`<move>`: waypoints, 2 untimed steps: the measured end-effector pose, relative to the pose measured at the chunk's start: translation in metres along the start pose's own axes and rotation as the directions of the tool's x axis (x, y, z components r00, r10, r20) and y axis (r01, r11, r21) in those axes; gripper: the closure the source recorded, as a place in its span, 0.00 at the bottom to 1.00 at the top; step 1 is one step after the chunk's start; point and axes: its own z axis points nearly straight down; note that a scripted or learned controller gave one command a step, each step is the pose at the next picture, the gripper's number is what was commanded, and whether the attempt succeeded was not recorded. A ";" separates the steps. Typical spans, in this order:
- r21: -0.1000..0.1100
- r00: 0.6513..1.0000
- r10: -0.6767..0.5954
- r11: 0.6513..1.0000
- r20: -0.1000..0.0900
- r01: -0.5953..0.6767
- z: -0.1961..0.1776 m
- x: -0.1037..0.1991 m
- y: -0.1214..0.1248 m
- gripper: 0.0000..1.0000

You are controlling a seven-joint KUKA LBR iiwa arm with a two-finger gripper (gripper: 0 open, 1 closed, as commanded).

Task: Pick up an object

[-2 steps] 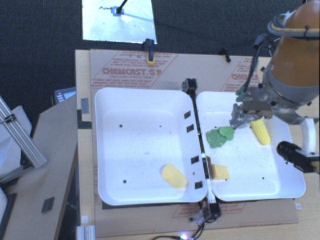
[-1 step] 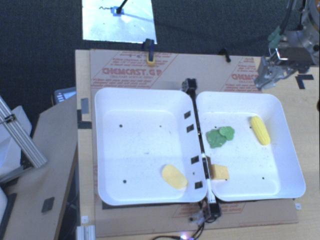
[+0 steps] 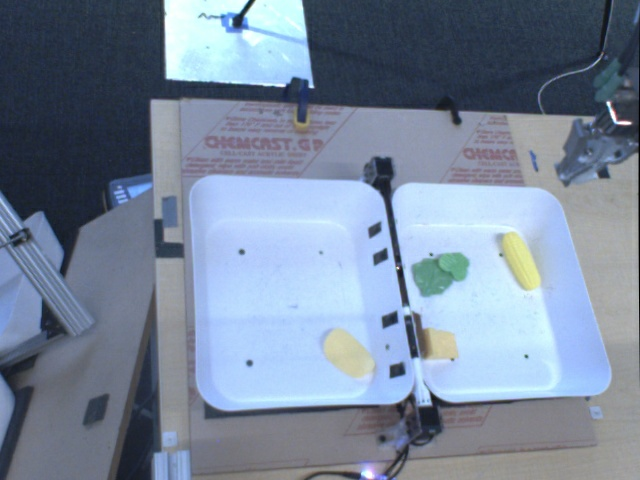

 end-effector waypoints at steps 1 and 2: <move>0.016 1.000 -0.010 1.000 -0.002 0.010 0.138 0.038 -0.001 1.00; -0.011 1.000 -0.009 1.000 -0.002 0.009 0.024 0.038 0.000 1.00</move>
